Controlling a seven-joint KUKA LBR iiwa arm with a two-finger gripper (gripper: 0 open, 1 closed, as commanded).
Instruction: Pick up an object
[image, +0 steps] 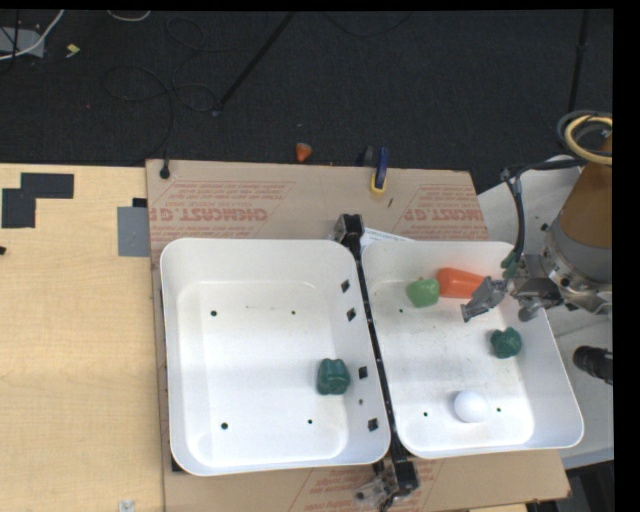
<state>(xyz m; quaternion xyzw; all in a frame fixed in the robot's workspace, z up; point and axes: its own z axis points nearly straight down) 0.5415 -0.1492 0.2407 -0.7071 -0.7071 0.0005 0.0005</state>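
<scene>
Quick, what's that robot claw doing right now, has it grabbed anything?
Gripper: open, holding nothing; it hangs over the right bin, next to the orange object.

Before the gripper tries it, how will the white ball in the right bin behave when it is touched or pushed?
The white ball looks round and smooth, so it will probably roll away at a light touch. It lies apart from the other things, near the front wall of the right bin, which may stop it. Its smooth surface could slip between fingers.
</scene>
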